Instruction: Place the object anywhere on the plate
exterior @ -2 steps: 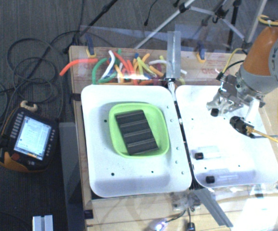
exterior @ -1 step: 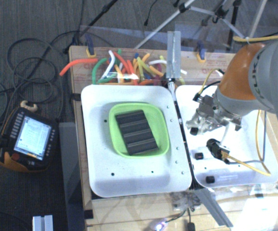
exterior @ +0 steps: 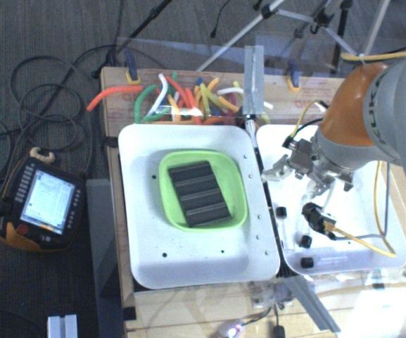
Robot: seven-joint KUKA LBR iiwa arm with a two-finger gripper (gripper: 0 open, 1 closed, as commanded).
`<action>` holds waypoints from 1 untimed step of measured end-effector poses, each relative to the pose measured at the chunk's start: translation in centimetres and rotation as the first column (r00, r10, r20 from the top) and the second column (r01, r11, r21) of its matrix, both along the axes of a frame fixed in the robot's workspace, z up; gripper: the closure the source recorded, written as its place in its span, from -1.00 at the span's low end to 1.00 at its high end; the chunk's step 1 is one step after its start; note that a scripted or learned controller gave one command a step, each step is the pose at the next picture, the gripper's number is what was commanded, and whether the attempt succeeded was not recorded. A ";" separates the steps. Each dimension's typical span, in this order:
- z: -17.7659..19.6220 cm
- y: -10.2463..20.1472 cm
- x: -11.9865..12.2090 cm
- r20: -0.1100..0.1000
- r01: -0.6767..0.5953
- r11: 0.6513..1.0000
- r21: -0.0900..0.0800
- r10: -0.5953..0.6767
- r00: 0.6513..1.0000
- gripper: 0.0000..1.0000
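A black ridged rectangular object [exterior: 199,193] lies flat on the green plate [exterior: 239,189], which rests in the left white bin [exterior: 141,210]. The object covers most of the plate's middle and is tilted a little to the left. My gripper [exterior: 315,183] hangs over the right white bin [exterior: 392,224], near its left half, well apart from the plate and the object. Nothing shows in the gripper.
The grey arm with its orange band [exterior: 354,115] fills the upper right. Small black pieces [exterior: 281,210] [exterior: 305,241] [exterior: 307,263] sit along the right bin's left side. Coloured tubes [exterior: 188,98] lie behind the left bin. A handheld pendant [exterior: 41,203] lies on the floor at left.
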State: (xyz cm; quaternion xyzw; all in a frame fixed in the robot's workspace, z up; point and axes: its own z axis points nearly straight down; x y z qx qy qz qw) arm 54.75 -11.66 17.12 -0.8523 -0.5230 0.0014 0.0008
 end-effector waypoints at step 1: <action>5.9 -4.1 -1.7 0.003 -0.031 1.000 -0.001 0.031 1.000 -1.00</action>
